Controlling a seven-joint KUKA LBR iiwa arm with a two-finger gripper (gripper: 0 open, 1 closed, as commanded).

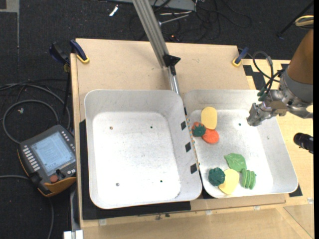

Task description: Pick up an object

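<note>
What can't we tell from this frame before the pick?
- Gripper: small and dark in the camera view; finger state unreadable, as is its height above the right bin.
- Arm: cut off by the right edge.
- Yellow piece: touches the dark green piece and the light green pieces; overlap unclear.
- Small green piece by the red piece: too small to identify.
</note>
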